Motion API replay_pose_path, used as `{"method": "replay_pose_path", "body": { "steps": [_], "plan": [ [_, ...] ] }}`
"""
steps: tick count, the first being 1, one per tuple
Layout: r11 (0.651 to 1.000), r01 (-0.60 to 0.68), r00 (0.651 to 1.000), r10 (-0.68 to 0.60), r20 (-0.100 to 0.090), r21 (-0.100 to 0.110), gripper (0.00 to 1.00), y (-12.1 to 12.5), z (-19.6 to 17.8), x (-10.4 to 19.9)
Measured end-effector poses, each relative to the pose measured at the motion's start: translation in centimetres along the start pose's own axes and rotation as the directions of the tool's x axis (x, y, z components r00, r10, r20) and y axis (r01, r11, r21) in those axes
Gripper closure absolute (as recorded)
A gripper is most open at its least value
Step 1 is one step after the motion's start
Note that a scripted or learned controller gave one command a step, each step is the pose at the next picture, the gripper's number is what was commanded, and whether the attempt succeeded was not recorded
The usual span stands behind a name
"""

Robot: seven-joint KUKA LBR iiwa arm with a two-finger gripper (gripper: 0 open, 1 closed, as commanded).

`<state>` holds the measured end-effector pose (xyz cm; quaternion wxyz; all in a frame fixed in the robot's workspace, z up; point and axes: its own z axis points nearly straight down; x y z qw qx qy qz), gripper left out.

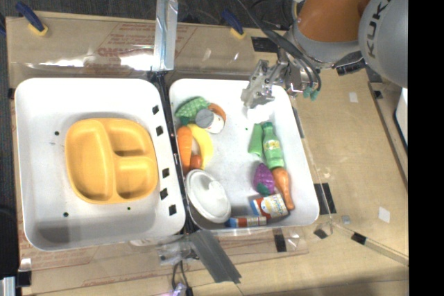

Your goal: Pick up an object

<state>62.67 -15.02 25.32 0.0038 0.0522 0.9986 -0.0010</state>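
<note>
Your end effector (260, 90) hangs over the right bin's (236, 88) far edge with nothing between its parted fingers; the green bottle (266, 142) lies just below it, apart from the crowded toys, so you'd likely find it the easiest pick

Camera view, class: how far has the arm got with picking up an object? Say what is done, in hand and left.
Done: nothing lifted; the green bottle, carrot and banana all lie in the right bin. In hand: the hand sits over that bin's far edge, with nothing seen between its fingers. Left: lowering onto an item, gripping and lifting.
</note>
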Motion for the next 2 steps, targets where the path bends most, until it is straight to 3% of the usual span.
{"method": "replay_pose_path", "body": {
  "steps": [2],
  "plan": [
    [1.000,0.006,1.000,-0.006,0.008,0.002,1.00,0.1,-2.2,-0.3]
  ]
}}
